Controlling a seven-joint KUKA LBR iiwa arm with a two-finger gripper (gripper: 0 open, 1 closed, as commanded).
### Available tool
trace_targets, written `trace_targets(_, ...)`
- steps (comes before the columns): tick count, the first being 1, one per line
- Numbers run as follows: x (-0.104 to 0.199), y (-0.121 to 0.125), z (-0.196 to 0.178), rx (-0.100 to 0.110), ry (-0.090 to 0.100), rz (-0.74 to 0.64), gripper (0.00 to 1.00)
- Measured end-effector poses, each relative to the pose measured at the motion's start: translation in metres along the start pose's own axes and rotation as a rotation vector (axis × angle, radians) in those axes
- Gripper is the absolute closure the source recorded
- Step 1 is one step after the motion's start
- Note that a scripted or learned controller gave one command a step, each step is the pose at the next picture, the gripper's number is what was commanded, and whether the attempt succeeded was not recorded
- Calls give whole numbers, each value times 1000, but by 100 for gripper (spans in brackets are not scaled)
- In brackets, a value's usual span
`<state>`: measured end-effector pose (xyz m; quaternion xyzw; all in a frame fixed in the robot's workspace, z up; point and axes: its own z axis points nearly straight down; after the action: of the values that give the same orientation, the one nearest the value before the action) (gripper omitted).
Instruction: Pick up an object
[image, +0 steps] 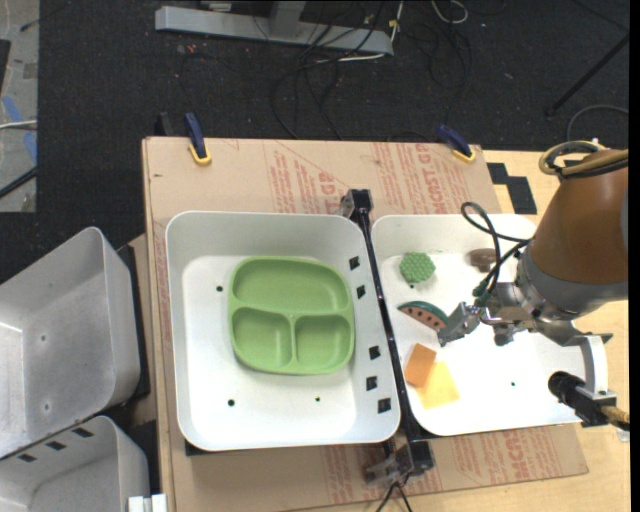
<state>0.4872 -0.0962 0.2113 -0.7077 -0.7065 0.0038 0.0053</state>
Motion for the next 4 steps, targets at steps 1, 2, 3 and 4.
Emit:
trace_targets(1,0,2,-5,-11,-2,-2,0)
trace_targets(2,-1,5,58,-5,-1,1,0)
trace_targets(3,-5,-4,109,-8,-1,2,0)
trace_targets(4,-4,-2,116,-15,0,1,0)
